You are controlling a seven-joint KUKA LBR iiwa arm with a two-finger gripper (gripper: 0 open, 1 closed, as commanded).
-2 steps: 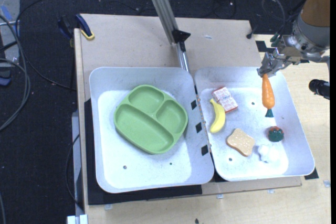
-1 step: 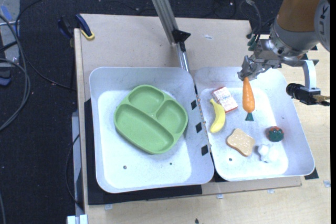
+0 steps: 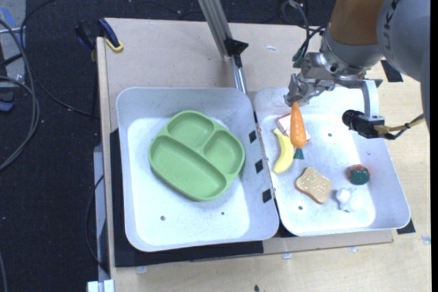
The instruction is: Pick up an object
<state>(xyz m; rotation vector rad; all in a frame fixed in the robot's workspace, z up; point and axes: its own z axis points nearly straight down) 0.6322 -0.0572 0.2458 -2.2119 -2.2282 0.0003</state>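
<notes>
We are observing the gripper positioned over the rear left part of the right bin, with its fingers closing on the top end of the carrot. The carrot is hanging upright from the fingers, its lower end lying over a red-and-white item and just beside the banana. The bread slice, a strawberry-like piece and a small white object are resting nearer the front. The left bin is holding a green divided plate.
</notes>
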